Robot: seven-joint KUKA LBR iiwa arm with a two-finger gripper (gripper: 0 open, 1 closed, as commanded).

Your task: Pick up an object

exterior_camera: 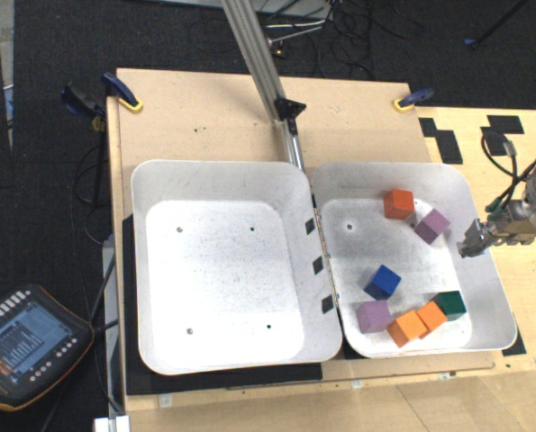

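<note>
Plywood bench (213, 106) is lying pale and matte under 2 shallow white bins with rounded corners, sitting side by side and touching along their inner rims. Both are showing a fine dark speckle across their plastic floors. Left bin (155, 241) is showing 4 small dark dots on its floor. Right bin (358, 183) is holding 6 small blocks with flat faces and crisp edges. An orange cube (398, 204) is sitting near the far wall, and a lilac cube (431, 225) is lying just beside it, tilted. A blue cube (383, 282) is resting alone near the middle. Toward the near edge, a second lilac cube (373, 315) is touching an orange block (412, 324), which in turn is pressing against a dark green cube (449, 306).

Gripper (473, 244) is reaching in from the right, its dull metal tip hanging over the right bin's right-hand rim, apart from every block. Whether its claw is spread or pressed together I cannot tell from here.

A ribbed grey metal pole (249, 43) is slanting down to the seam between the bins. 3 clamps are biting the bench's far corners. A grey and orange pendant (24, 345) is lying on the dark floor.
</note>
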